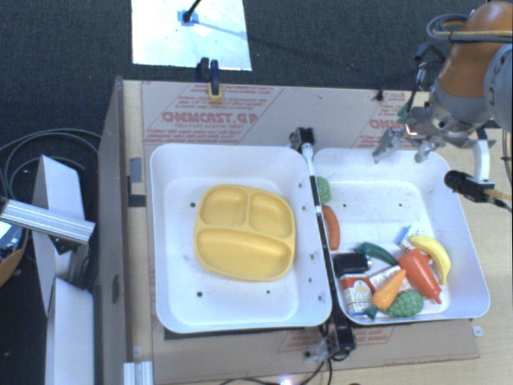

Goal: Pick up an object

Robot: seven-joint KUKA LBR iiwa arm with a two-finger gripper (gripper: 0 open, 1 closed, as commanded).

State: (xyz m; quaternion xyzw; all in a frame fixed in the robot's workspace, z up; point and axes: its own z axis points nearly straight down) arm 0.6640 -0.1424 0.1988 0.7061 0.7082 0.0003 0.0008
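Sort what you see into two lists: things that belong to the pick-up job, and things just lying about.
For the job:
gripper, above the right bin's far edge
right bin
banana
carrot
red pepper
green broccoli piece

Lying about:
yellow divided tray in the left bin
blue-and-yellow clamp
grey cables

Light fell evenly and fairly bright from above, washing the 2 white bins [240,155] nearly flat, with only faint shadows along their walls. The pale sheet [191,22] at the top glared. Detail was soft throughout; the dark floor [56,54] looked grainy.
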